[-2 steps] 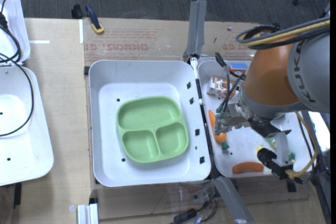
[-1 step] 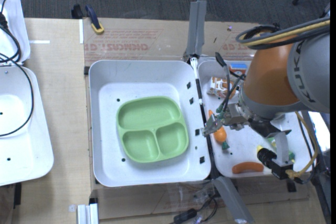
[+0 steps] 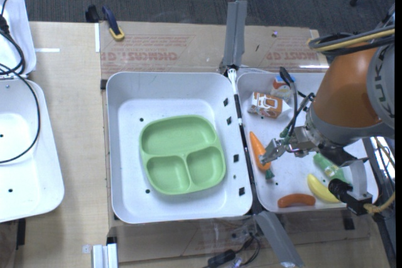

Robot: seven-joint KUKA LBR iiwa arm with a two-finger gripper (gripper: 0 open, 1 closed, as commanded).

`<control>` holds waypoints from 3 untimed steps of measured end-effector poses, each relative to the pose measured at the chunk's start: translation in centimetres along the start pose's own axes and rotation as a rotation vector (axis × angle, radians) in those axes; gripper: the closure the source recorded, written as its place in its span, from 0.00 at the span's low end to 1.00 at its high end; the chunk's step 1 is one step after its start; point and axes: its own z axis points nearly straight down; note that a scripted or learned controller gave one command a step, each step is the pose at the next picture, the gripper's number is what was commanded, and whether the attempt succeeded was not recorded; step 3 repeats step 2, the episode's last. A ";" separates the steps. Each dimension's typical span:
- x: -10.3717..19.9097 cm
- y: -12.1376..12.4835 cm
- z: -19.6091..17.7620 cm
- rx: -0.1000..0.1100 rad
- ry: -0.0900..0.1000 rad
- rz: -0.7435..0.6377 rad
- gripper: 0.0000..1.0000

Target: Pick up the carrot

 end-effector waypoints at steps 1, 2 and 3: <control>4.6 3.0 0.0 -0.001 -0.001 -0.008 0.00; -0.8 -0.1 0.0 -0.001 0.000 -0.065 0.00; -0.8 -0.1 0.0 -0.001 0.000 -0.065 0.00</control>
